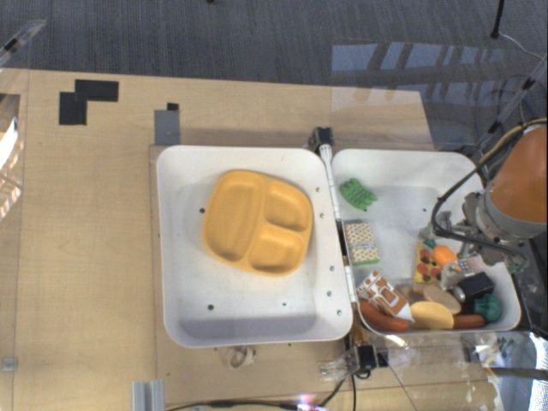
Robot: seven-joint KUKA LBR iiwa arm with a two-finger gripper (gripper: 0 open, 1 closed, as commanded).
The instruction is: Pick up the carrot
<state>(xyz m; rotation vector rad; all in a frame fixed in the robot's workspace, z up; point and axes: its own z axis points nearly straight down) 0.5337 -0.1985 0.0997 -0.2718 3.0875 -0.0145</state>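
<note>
The carrot (443, 254) shows as a small orange piece in the right bin (402, 182), near its right side. My gripper (454, 265) is lowered into that bin right over the carrot, and its body covers part of it. Whether the carrot sits between the fingers is hidden by the wrist.
Around the carrot lie a yellow and red toy (425, 266), a brown and white box (382, 294), a sausage (384, 319), a yellow lemon-like piece (432, 315) and a dark green piece (491, 307). Further back are a green toy (358, 193) and a checkered card (361, 242). A yellow divided plate (257, 221) lies in the left bin (184, 315).
</note>
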